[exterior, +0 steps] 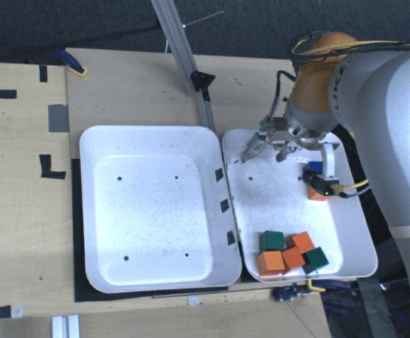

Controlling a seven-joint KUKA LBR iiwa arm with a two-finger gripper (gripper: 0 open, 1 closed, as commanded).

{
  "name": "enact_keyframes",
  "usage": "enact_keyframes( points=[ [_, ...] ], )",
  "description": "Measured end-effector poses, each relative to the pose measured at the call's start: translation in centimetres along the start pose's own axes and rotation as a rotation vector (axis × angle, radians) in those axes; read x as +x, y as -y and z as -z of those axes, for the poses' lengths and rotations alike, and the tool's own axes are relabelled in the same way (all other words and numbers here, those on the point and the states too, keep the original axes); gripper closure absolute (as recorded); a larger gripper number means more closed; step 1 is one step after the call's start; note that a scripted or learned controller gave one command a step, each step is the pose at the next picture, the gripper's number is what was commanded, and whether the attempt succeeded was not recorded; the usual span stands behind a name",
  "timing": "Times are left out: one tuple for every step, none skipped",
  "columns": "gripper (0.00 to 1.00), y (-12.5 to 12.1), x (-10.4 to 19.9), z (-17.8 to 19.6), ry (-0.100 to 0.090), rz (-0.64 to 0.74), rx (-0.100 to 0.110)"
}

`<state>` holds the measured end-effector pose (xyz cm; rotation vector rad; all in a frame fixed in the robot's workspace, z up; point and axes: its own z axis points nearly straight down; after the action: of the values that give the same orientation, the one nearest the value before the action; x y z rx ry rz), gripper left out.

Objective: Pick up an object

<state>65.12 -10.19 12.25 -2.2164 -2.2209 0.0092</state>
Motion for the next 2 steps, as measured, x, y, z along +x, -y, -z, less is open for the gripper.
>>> enact_keyframes(
  points=[
    [1.00,-0.1,0.1,1.3,-0.001,0.002,-0.005],
    [1.00,-0.6,-0.3,7.6,0.000,0.000,-0.012]
  ],
)
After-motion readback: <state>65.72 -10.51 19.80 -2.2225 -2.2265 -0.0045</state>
